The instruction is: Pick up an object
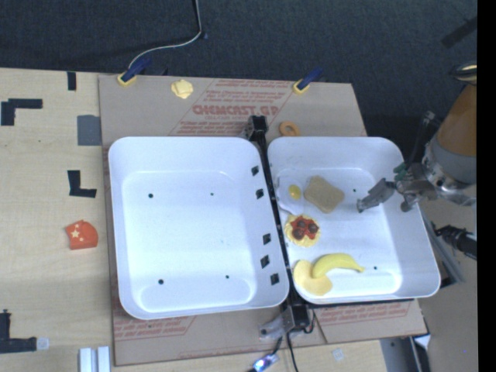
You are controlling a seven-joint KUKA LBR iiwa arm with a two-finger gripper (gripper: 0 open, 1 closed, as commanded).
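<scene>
- Your tool (370, 200) hangs over the right bin (387, 149), reaching in from the right edge at a slant. It sits to the right of the bread slice (323, 194) and apart from it, which reads to me as an approach, not a grasp.
- You cannot tell from this angle whether the tool is apart or together; nothing shows between its tips, so treat it as carrying nothing.
- All the pickable things lie in the right bin, crowded toward the divider: the bread slice near the middle, a small yellow piece (294, 191) just left of it, a round tart with red topping (303, 229) below, and a banana (339, 264) touching a yellow disc (312, 280) near the front wall.
- The left bin (124, 208) shows bare white floor with a few dark dots.
- Outside the bins, on the desk (46, 200), you have a red piece (82, 235) at the left, a yellow lump (182, 89) at the back and a small orange ring (288, 129) behind the right bin; none is near the tool.
</scene>
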